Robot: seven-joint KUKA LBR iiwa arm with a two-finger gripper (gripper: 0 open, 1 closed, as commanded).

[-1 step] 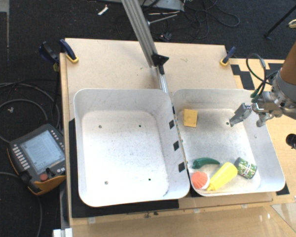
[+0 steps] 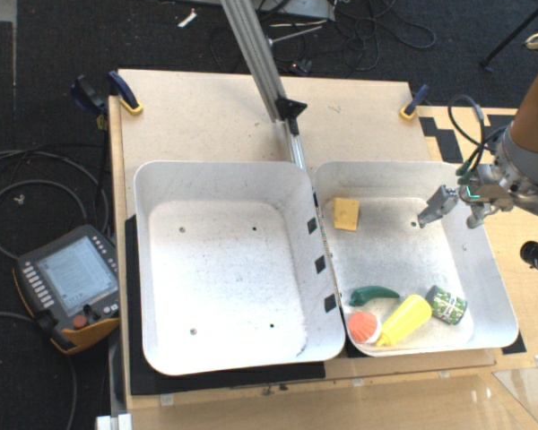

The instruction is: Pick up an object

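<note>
Right bin (image 2: 484, 267), near corner: four objects clustered. Yellow, smooth plastic piece, elongated and rounded like a small bottle (image 2: 403, 319), lies tilted on the bin floor. Its lower end touches a flat red-orange disc with a pale patch (image 2: 364, 327). Just above both, a dark green curved piece, pepper-like in outline (image 2: 374, 294). To the right of the yellow piece, a small green-and-white patterned cylinder, can-shaped (image 2: 447, 305), lies on its side, apart from the others. Material of the can cannot be told.

Far side of the same bin: a flat, square, tan block, sponge-like in texture (image 2: 346, 213), lying alone near the divider.

Both bins are shallow, white, with rounded corners and speckled, scuffed floors; left bin (image 2: 161, 195) shows small dark dots.

Gripper (image 2: 455, 202) hangs over the right bin's far right edge, jaws spread apart, nothing between them; well apart from the cluster.

Bins sit on a pale wooden table (image 2: 215, 115).
</note>
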